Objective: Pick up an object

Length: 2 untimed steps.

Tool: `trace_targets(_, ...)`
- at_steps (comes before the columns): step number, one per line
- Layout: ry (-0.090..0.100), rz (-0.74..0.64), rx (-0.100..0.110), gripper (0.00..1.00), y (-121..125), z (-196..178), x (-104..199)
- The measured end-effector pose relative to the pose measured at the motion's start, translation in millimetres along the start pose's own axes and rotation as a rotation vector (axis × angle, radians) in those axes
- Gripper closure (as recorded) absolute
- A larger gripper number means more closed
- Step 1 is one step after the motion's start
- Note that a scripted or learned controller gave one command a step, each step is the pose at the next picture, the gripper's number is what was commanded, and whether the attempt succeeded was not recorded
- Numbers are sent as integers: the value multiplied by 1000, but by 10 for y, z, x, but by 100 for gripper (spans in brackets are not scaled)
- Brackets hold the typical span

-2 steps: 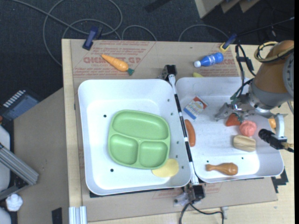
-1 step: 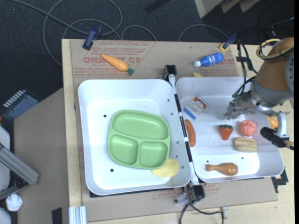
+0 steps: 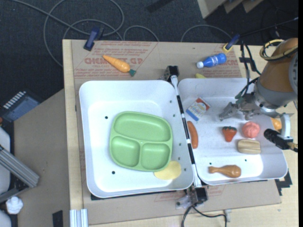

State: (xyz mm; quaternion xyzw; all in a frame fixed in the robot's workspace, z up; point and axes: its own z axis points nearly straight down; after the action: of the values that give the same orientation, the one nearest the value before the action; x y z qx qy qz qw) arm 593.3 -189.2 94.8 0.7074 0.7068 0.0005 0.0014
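My gripper (image 3: 230, 112) hangs over the upper middle of the right bin (image 3: 214, 90), open, with nothing between its fingers. Just below it lies a red strawberry (image 3: 229, 133). A pink rounded toy (image 3: 251, 129) sits to the strawberry's right, with a tan bread piece (image 3: 248, 146) under it. A brown drumstick (image 3: 226, 170) lies near the bin's front. An orange-red sausage (image 3: 192, 134) rests along the left wall. A small white, blue and red carton (image 3: 198, 109) lies to the gripper's left.
The left bin (image 3: 92, 126) holds a green divided plate (image 3: 140, 140) and a yellow piece (image 3: 167, 171). On the bench behind the bins lie a carrot (image 3: 118, 63) and a blue bottle (image 3: 212, 61). A small orange item (image 3: 276, 123) sits by the right bin's right edge.
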Motion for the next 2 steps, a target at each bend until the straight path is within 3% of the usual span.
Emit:
trace_targets(1, 2, 0, 5, 0, -561, 106, 186)
trace_targets(2, 1, 1, 2, 100, -554, 3, 184)
